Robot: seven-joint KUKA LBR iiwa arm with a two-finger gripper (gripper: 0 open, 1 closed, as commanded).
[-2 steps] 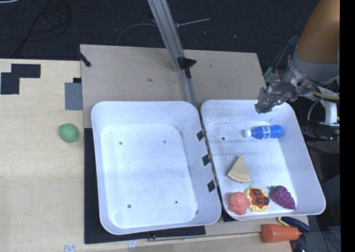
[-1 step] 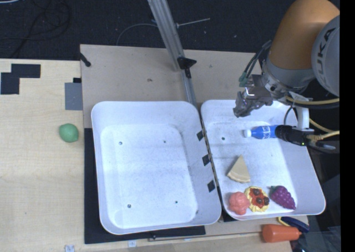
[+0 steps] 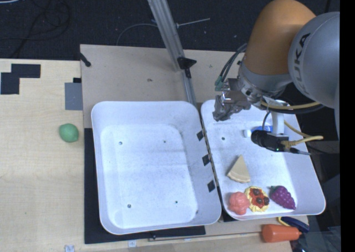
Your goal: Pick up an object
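Observation:
My gripper (image 3: 223,110) hangs over the far left corner of the right bin (image 3: 310,190), well above the objects. In the near part of that bin lie a tan wedge like a bread slice (image 3: 240,170), a pink-red lumpy fruit (image 3: 238,203), a small yellow and red pizza-like piece (image 3: 258,198) and a purple grape bunch (image 3: 282,196). Nothing shows between the fingers.
The left bin (image 3: 105,134) sits beside the right one. A green ball (image 3: 69,132) rests on the bench left of the bins. An orange carrot-like item (image 3: 280,233) lies outside the right bin's near edge. A metal rail (image 3: 169,29) slants at the back.

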